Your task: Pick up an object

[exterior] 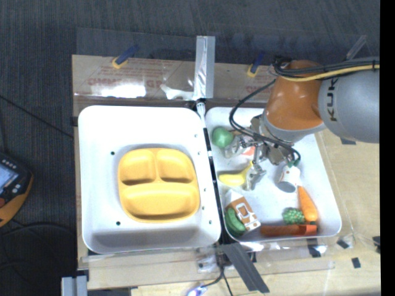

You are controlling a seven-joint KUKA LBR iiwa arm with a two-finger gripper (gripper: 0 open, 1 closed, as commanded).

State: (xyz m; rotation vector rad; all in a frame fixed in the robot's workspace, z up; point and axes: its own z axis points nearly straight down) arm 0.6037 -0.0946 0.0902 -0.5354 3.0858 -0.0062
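My gripper (255, 170) hangs low over the middle of the right bin (327, 190), under the orange wrist band (295, 103). Its tip is just right of a yellow banana-shaped piece (232, 179) and left of a small white cup (287, 178). A green round fruit (220, 136) lies at the bin's far left. An orange carrot (308, 204), a green broccoli piece (292, 215), a long red-brown stick (289, 230) and a green and orange packet (240, 216) lie along the near side. Nothing shows clearly in the gripper.
The left bin (99, 134) holds a yellow divided tray (159, 184). A metal divider post (205, 66) stands behind the seam between the bins. Black and yellow cables (247, 103) loop off the wrist over the right bin's far edge.
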